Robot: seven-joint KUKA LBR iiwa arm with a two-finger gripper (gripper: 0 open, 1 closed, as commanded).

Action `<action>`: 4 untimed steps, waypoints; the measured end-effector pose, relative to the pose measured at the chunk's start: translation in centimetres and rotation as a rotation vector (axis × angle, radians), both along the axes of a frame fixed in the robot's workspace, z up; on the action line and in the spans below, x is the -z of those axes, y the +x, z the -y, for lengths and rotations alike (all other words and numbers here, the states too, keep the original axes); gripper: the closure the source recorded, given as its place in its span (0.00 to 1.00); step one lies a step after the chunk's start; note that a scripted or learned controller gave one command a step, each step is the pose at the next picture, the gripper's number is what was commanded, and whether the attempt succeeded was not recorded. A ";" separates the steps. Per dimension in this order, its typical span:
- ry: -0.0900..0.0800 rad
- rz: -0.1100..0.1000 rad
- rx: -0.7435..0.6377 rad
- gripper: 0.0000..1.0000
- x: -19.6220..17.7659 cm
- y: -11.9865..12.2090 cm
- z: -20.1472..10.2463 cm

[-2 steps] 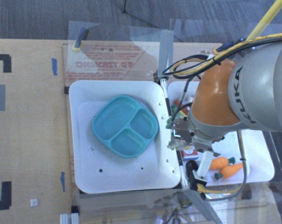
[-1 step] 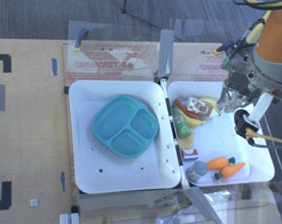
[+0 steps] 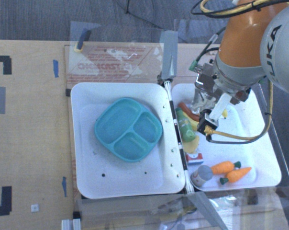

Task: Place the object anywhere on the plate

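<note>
Down front in the right bin sit two toy carrots and a small grey can. Further back, a green bottle lies by the divider, gripper low just beside it. Can't tell the claw's state. The teal divided plate is in the left bin.

Teal plate in white left bin. Right bin, white: two orange carrots, green bottle, grey can. Orange-banded grey arm.
</note>
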State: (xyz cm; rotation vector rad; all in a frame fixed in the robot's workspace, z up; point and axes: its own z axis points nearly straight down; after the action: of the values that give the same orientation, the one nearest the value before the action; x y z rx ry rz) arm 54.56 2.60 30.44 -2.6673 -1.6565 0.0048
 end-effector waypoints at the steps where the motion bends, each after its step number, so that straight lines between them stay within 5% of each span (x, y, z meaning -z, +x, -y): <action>1: -0.001 -0.001 -0.002 1.00 -1.0 0.0 0.0; 2: -0.001 0.005 -0.176 1.00 2.0 7.5 -5.6; 3: -0.001 0.005 -0.190 1.00 5.9 12.1 -6.6; 4: -0.001 0.006 -0.222 1.00 4.1 11.0 -10.8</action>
State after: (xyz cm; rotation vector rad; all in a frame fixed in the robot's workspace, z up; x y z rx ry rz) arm 65.54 13.38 26.32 -2.4702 -1.9448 -0.0027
